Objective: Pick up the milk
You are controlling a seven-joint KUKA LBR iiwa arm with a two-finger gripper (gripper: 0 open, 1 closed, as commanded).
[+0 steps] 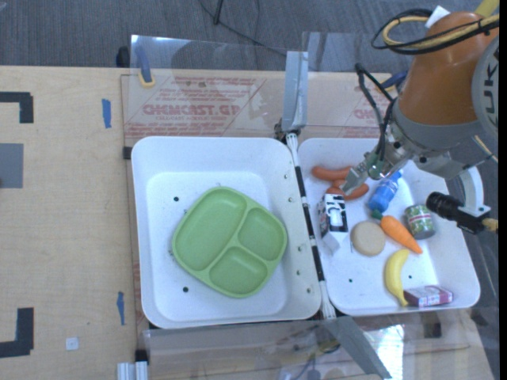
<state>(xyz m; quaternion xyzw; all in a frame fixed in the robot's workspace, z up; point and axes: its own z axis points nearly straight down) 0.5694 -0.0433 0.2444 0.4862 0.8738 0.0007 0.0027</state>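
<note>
- Lying against the right bin's (463,291) left wall, the milk (335,214) is a small black-and-white carton.
- Gripper (374,167) hovers above the sausages (339,179); its opening cannot be told.

You see a green tray (230,241) lying in the left bin (150,291). In the right bin (467,287) lie two sausages (331,172), a blue bottle (383,195), a carrot (400,234), a can (420,221), a bun (368,238), a banana (395,274) and a pink box (428,295) on the wooden tabletop (63,212).
</note>
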